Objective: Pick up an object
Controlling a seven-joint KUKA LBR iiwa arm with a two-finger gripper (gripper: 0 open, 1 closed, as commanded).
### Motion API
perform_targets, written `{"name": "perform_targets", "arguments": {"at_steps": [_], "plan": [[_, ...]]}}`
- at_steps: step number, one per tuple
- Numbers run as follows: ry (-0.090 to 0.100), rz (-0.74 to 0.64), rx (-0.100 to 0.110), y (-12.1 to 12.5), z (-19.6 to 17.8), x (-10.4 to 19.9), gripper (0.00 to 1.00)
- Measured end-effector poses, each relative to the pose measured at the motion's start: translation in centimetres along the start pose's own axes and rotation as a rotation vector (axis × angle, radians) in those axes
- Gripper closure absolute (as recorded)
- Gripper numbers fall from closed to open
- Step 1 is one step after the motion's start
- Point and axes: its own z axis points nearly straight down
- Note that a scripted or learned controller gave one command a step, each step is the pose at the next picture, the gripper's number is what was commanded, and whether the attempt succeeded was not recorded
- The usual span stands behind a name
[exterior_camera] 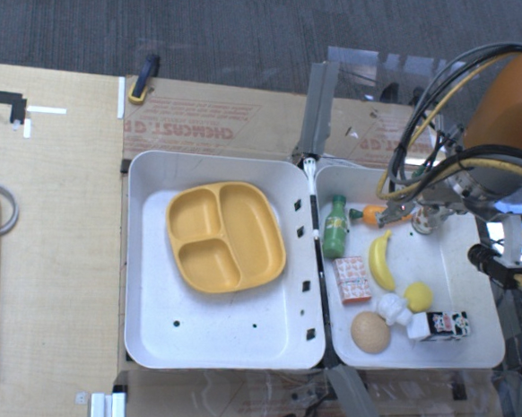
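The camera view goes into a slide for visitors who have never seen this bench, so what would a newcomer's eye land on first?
First the big yellow divided plate, lying alone in the left white bin. Next the clutter in the right bin: a green bottle by the divider, a banana, a lemon and an egg-like brown ball. Above them the arm, orange-banded and trailing black cables, reaches in from the right.

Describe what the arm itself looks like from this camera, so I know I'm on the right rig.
The arm shows a large rounded orange band, with grey metal parts below it toward the wrist. Black and yellow cables loop alongside it. No markings are legible from here.
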Motion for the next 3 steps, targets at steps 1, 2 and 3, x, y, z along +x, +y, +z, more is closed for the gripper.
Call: {"name": "perform_targets", "arguments": {"at_steps": [1,2,3], "plan": [[-0.001,0.004,0.002,0.0,-0.8,-0.2,1.0],[0.0,-0.074,-0.001,-2.9,-6.1,4.0,1.0],[0.0,0.099,0.003,-1.2,2.4,7.5,1.0]]}}
